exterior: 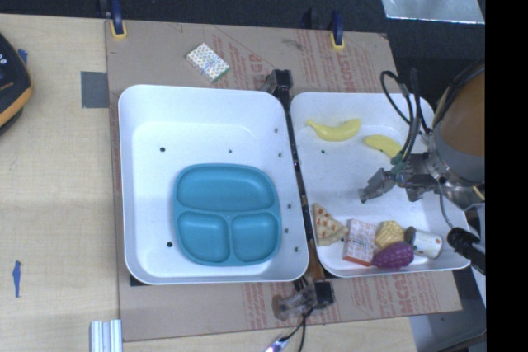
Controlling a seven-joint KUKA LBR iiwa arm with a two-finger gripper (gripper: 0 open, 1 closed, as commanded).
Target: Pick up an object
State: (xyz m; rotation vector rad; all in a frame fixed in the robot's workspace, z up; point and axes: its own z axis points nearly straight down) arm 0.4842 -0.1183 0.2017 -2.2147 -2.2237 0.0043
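Purple and knobbly, a toy grape bunch [393, 256] lies against the near wall of the right bin [330, 264], touching a yellow ridged piece [389, 233] that may be corn and a flat red-and-white packet [360, 241] whose print is too small to read. A small white cylinder [426, 242] sits just right of them, and a tan waffle-patterned wedge [327, 225] rests near the bin's left wall. Next door, the left bin [144, 202] holds a smooth blue plastic tray [227, 212] with three compartments. Both bins are glossy white and shallow, standing on brown cardboard [165, 41] with faint red lettering I cannot make out. Further back in the right bin, the dark end effector [377, 186] hangs low over bare white floor, fingers slightly apart with nothing between them, well clear of the cluster. Beyond it lie two yellow banana shapes, one long [334, 129], one shorter [382, 145] partly behind cables. A small patterned square packet [207, 61] rests on the cardboard behind the left bin, and blue clamps [337, 27] pin the far edge to the wooden bench [49, 177]
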